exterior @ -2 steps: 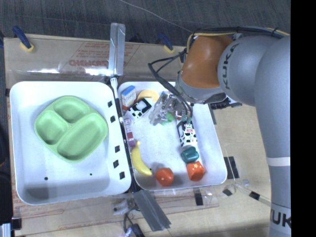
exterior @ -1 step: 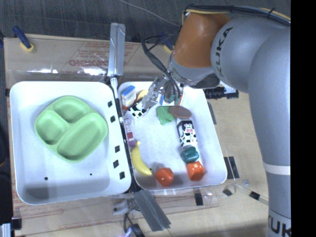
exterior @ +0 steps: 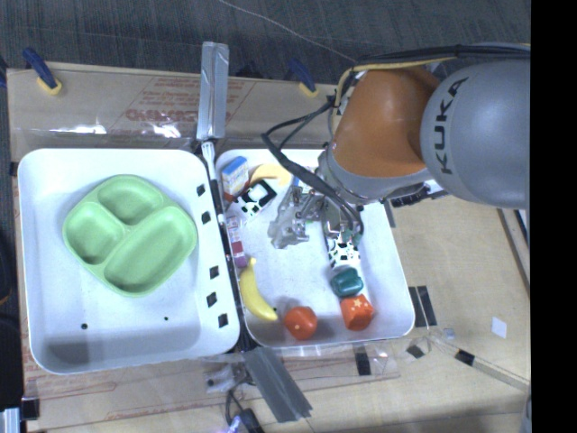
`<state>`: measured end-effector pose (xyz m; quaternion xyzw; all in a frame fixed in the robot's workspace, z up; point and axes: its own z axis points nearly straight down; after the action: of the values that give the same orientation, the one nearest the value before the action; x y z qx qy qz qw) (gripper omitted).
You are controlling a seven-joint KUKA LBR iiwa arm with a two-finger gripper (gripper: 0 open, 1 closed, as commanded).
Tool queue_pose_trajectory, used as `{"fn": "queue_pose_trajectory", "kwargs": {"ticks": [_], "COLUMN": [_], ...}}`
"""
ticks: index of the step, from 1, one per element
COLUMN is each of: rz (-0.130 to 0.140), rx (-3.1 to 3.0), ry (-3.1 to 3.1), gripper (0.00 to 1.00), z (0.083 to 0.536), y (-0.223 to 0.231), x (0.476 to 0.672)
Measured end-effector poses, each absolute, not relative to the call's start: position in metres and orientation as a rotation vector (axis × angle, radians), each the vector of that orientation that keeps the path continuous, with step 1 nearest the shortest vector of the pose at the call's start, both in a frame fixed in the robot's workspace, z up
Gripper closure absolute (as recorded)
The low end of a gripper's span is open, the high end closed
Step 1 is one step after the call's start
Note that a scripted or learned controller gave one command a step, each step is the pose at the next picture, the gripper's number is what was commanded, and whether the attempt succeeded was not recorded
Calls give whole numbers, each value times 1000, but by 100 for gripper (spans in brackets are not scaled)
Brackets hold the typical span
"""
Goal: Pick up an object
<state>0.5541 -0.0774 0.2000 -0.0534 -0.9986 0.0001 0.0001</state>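
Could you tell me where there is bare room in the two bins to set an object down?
Left bin: bare floor below and right of the green divided plate. Right bin: crowded; the banana, orange pieces and gripper leave a small central patch.

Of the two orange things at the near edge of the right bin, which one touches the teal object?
The right one: the teal object sits against its top. The left one lies apart, beside the banana.

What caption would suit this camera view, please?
KUKA arm's gripper low in the right bin among toys; green divided plate in the left bin.
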Motion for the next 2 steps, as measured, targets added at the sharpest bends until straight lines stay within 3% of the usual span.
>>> {"fn": "queue_pose_trajectory", "kwargs": {"ticks": [1,2], "rz": [0,2], "rx": [326,-242], "ry": [-3127,-3139], "gripper": [100,100], "z": [92,161], "y": [-115,-120], "x": [583,658]}}
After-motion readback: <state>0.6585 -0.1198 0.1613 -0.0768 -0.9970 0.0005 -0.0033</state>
